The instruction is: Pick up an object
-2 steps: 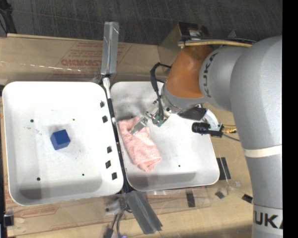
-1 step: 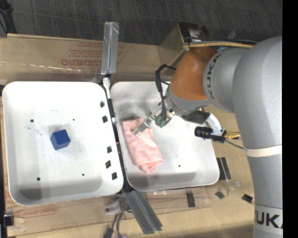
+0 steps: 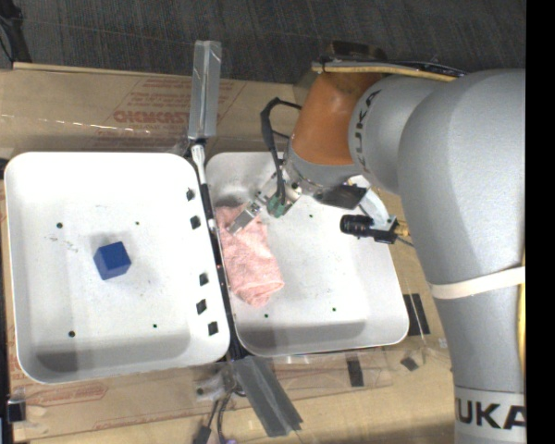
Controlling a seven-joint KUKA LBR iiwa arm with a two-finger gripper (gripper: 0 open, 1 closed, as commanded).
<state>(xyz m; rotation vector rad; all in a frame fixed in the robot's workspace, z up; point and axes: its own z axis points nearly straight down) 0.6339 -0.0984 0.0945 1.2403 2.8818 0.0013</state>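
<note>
- Pink cloth (image 3: 250,259) — item of interest; lay crumpled in the right bin (image 3: 351,326), hard against that bin's left wall, beside the divider between the two bins.
- Relation to gripper (image 3: 264,208): the cloth lay just below and slightly left of the fingertips as the camera saw it, its upper end at or under the tips; whether tips and cloth touched could not be settled.
- Long axis: ran from the upper left, near the gripper, down toward the lower right, roughly along the bin's left wall; the lower end bunched into a thicker fold.
- Gripper state: the fingers were too small and too tangled with the cloth's upper edge to read — whether they stood wide or closed could not be told, nor whether any cloth sat between them.
- Appearance of cloth: pale pink, mottled, soft and rumpled, with no firm edge; judged likely to bunch and drape rather than lift as one piece.
- Arm (image 3: 462,183): single, grey with an orange band, reaching in from the right.
- Other stock: blue cube (image 3: 112,259), in the left bin (image 3: 37,178), well apart from the gripper.
</note>
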